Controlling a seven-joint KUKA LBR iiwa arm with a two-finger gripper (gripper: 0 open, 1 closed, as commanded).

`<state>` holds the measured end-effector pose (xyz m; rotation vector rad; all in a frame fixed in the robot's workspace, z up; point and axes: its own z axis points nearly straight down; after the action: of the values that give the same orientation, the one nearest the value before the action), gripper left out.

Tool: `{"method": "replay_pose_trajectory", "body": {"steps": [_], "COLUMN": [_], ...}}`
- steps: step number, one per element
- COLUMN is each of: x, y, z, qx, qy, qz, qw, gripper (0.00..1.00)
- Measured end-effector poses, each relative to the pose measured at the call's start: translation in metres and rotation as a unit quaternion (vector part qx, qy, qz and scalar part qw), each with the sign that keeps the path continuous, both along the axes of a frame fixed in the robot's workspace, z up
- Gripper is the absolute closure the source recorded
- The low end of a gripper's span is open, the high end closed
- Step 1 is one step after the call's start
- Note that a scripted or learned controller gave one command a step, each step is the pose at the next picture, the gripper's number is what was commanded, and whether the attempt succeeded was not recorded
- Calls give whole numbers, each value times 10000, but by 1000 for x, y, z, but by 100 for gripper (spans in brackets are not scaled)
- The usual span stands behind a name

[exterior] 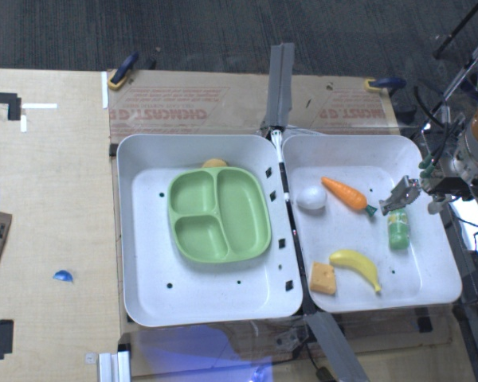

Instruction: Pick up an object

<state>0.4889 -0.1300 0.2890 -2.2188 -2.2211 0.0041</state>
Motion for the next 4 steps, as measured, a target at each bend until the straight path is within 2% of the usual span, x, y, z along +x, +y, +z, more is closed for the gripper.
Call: {"method": "replay_pose_trajectory", "body": {"steps": [1,2,3,4], "x": [81,105,108,108], "y": [18,5,5,4], "z": [-79,-132,-196,-187], "qx": [0,0,2,0], "qy": [-4,-6,-12,-14], "qz": [610,508,1105,1088], "qw": [9981,9987,9939,9941], "gripper": [0,0,0,100]}}
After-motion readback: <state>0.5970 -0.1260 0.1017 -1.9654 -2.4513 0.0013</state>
